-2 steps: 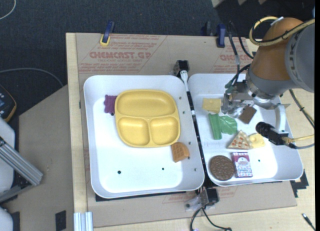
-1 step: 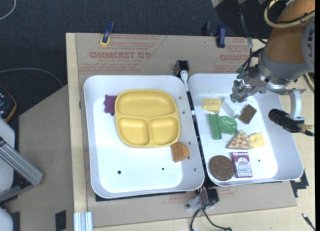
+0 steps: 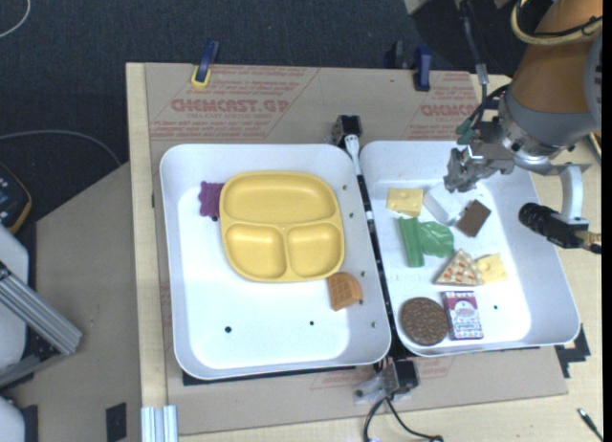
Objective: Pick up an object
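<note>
Reaching in from the right, the arm point(image 3: 550, 86) hangs over the far part of the right bin point(image 3: 535, 316), with its gripper point(image 3: 463, 174) low above the bin floor. Whether the gripper is wide or narrow cannot be told from this slant, and nothing can be seen held in it.

Just near of the gripper lies a small white block point(image 3: 439, 207), and just beside that, to the right, a brown chocolate-coloured piece point(image 3: 472, 218) lies tilted. Left of the gripper sits a pale yellow cheese-like square point(image 3: 404, 202). Nearer still, a green toy piece point(image 3: 422, 240) stretches across the middle of the bin. Right of it and nearer lie a pizza slice toy point(image 3: 457, 270) and a small yellow chunk point(image 3: 491, 267), touching or almost so. At the near edge of this bin sit a round brown cookie-like disc point(image 3: 423, 320) and a red-and-white packet point(image 3: 462, 315) side by side.

The left bin point(image 3: 191, 239) holds a yellow divided plate point(image 3: 282, 224) with 3 compartments. A purple object point(image 3: 209, 199) peeks out at the plate's left edge, and a tan bread-like piece point(image 3: 344, 290) lies at its near right corner.
</note>
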You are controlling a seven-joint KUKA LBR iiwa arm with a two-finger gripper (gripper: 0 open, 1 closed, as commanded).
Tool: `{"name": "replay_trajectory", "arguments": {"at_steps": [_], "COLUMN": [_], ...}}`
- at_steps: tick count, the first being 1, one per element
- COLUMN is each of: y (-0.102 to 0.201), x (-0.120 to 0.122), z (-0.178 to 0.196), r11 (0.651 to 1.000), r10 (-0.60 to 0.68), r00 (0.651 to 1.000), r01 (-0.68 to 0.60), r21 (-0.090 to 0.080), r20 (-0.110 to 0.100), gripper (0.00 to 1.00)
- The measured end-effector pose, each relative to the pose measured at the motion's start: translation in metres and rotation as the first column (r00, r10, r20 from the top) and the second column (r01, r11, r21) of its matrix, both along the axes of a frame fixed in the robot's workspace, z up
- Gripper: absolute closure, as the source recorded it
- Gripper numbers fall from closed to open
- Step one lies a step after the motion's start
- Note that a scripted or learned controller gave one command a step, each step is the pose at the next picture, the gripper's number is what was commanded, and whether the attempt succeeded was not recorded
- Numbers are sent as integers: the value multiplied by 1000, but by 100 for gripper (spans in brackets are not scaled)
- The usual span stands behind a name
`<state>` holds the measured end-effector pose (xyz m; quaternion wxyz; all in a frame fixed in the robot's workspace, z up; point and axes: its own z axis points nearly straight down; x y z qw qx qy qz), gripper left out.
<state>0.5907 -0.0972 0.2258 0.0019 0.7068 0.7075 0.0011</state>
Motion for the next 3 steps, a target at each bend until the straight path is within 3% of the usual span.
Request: {"name": "replay_trajectory", "arguments": {"at_steps": [2, 3], "y": [5, 15], "x": [-111, -108], "z": [4, -6], "r11": [1000, 1000], "r10": [-3, 0], "r00": [1000, 1000], "r01": [3, 1], "r21": [3, 3], "r20": [-10, -8], "gripper": [100, 100]}}
